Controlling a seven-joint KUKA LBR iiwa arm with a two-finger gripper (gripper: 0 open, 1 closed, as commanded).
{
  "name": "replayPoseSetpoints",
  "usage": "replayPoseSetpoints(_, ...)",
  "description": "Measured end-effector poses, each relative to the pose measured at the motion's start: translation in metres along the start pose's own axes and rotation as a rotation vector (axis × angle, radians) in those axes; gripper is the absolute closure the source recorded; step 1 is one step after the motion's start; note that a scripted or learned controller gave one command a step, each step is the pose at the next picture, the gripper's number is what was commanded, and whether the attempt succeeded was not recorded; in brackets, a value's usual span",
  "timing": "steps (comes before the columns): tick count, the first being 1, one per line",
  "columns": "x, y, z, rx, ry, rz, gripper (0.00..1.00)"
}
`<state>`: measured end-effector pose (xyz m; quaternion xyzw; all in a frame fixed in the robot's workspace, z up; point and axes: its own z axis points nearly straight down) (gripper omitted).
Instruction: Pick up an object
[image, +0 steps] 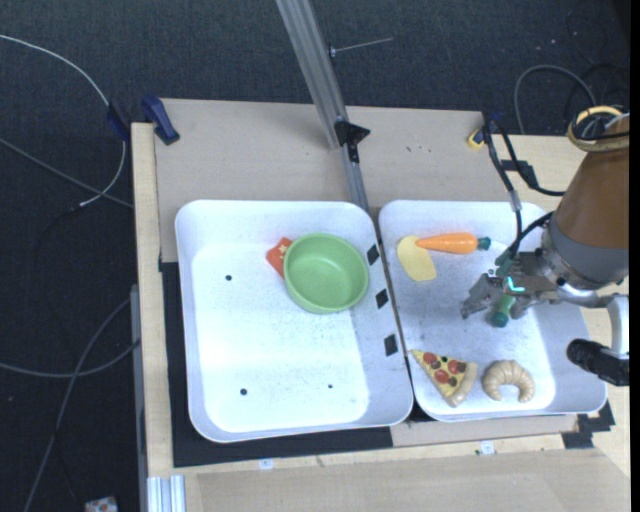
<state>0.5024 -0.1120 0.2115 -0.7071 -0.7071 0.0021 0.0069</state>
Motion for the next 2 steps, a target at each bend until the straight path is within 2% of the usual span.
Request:
replayPoseSetpoints(1, 0.000, 0.001, -0.001, -0.003, 0.000, 0.000, 0.00)
replayPoseSetpoints(2, 0.006, -0.003, 0.044, 0.006, 0.002, 0.000, 0.00)
